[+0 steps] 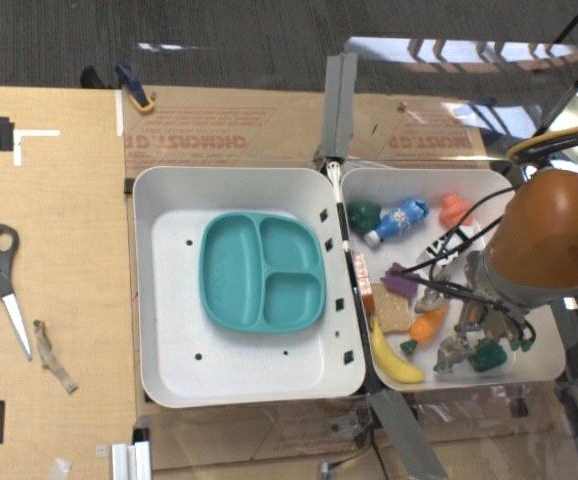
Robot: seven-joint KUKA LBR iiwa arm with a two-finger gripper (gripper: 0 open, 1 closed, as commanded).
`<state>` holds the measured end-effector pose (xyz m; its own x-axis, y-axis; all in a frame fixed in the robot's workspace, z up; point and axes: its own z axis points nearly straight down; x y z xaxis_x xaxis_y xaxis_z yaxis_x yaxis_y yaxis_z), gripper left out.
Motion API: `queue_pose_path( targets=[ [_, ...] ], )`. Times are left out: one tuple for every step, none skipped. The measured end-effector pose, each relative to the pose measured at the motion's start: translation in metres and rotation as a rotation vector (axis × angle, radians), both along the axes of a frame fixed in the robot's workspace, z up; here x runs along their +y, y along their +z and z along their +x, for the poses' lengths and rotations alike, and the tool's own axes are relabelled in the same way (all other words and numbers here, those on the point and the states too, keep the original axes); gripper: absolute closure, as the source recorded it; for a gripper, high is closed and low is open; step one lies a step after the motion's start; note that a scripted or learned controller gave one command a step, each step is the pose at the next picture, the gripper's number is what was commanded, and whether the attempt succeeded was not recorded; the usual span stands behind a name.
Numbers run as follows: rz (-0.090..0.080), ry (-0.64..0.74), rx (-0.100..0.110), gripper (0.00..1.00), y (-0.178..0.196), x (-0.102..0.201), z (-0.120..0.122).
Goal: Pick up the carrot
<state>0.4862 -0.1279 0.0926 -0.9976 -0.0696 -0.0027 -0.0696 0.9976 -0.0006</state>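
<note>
At lower right of the frame, the gripper (456,352) hangs low in the right bin (529,373); its opening cannot be told. The carrot (428,325) lies just left, above the banana (394,359).

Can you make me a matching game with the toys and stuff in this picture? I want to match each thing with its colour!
Things:
1. plate
2. banana
3. carrot
4. bottle

Colours:
A. yellow
B. blue
C. teal
D. orange

Pairs: 1-C, 2-A, 3-D, 4-B
</note>
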Motion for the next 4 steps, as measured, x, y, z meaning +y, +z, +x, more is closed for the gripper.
queue_pose_path(
  targets=[
    [0.000,0.055,0.001,0.00,0.000,0.027,0.002],
    [-0.001,0.058,-0.002,1.00,0.009,0.028,0.003],
    [0.001,-0.039,-0.001,1.00,0.106,0.074,0.034],
    [0.000,-0.035,-0.004,1.00,0.115,0.074,0.035]
  ],
)
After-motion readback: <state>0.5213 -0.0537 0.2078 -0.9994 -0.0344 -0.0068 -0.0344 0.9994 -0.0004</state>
